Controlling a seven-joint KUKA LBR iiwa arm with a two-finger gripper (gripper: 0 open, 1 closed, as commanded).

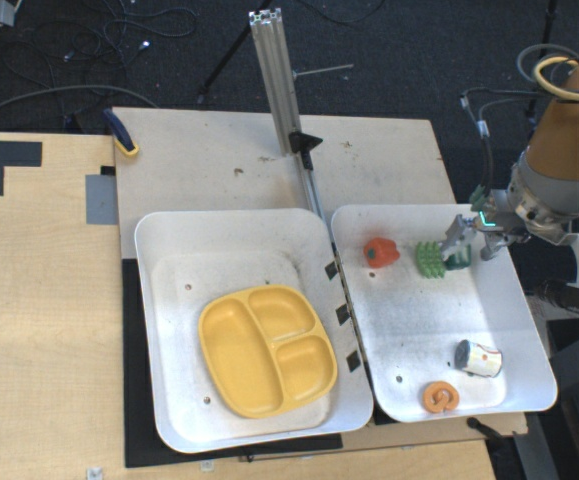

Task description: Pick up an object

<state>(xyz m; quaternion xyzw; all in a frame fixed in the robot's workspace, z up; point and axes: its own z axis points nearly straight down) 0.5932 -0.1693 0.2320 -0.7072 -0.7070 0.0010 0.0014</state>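
No writing, label, brand, number or sign can be read anywhere — not on the yellow tray (268, 349), nor on the small things lying right of that tray — all is seen too small.

Yellow tray (267, 350), green brick (430, 260), orange ring (440, 398).

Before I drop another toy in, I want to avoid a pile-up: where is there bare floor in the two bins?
The right bin is bare across its middle, between the red toy and green toy above and the white cup and orange ring below. Its top edge is crowded, with the hand there. The left bin is bare above the yellow tray.
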